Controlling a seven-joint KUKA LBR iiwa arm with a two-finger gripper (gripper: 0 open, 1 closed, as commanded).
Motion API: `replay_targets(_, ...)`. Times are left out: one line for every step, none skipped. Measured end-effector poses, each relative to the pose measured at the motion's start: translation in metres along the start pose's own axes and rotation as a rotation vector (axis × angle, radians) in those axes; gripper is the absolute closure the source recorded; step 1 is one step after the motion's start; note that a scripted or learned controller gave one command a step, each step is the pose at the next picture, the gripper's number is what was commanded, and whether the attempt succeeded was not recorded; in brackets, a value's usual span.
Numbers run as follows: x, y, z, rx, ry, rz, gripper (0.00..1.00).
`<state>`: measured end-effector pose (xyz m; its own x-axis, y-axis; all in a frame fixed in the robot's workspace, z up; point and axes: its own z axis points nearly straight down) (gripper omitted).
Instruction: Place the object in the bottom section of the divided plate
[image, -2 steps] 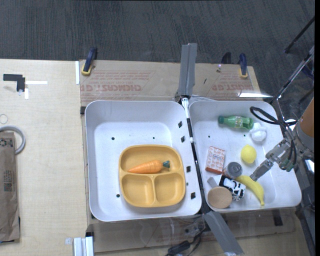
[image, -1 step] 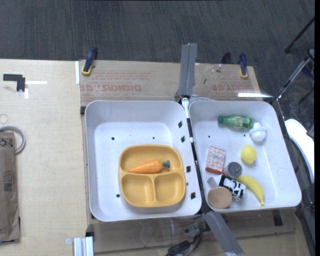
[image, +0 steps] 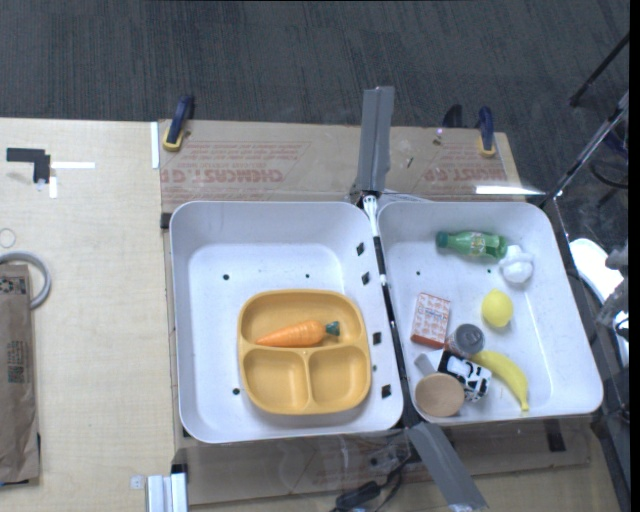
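A yellow divided plate (image: 243, 352) lies in the left white bin (image: 200, 250), towards its front. It has one long section at the top and two smaller sections at the bottom. An orange carrot (image: 295, 334) with a green tip lies lengthwise in the top section. Both bottom sections (image: 275, 380) hold nothing.
The right bin (image: 400, 250) holds a green bottle (image: 470, 243), a white crumpled item (image: 517, 268), a lemon (image: 497, 308), a small red-and-white box (image: 431, 320), a grey can (image: 467, 339), a banana (image: 507, 375), a black-and-white item (image: 468, 377) and a tan bowl (image: 439, 396).
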<state>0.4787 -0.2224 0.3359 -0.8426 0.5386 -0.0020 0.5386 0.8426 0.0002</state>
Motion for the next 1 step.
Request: replay_targets(0.0012,0.0004,0.1700,0.000,0.002,0.130,0.00)
